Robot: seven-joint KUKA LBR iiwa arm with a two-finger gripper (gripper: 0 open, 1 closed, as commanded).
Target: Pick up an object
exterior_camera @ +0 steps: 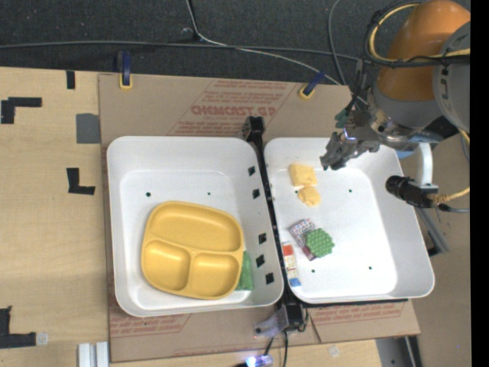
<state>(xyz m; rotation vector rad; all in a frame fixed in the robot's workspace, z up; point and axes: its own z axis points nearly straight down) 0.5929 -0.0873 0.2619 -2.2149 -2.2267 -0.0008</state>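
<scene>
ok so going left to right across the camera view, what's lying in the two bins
yellow plastic divided tray → green object tucked under the tray's right edge → pale yellow chunky pieces → green bumpy round object → dark two-finger gripper over the right white bin

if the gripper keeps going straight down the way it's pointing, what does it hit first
Probably bare floor of the right bin. The gripper hangs just right of the yellow pieces, though depth is hard to judge from this slant.

End effector (pixel 337 156) hovers near yellow pieces (pixel 305 184).
</scene>
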